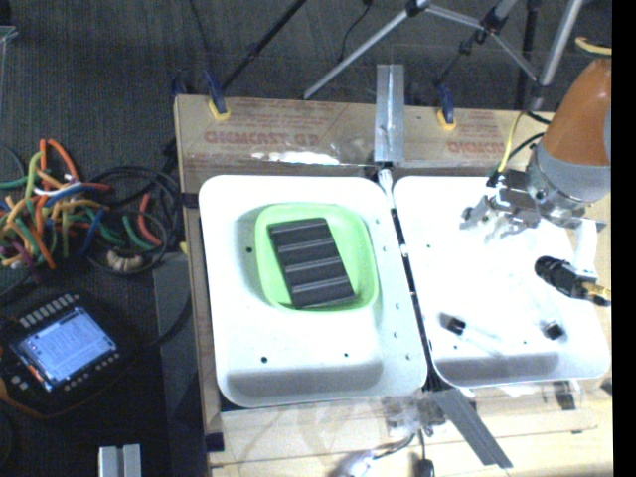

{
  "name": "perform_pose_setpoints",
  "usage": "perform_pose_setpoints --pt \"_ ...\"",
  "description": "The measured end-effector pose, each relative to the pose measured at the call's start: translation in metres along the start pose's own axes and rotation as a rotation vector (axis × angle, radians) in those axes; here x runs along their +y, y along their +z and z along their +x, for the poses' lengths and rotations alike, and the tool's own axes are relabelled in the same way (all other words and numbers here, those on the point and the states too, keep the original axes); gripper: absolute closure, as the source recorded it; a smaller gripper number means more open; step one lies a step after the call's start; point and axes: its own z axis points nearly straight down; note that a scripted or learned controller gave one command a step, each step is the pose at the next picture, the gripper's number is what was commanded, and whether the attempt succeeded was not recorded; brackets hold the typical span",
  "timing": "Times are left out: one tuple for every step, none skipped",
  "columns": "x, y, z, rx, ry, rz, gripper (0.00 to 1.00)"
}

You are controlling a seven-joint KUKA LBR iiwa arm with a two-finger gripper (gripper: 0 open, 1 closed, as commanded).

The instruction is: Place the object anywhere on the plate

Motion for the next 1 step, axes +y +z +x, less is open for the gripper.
perform_pose_setpoints --pt "0.0000 -0.0001 0.0000 0.000 0.000 0.000 0.00"
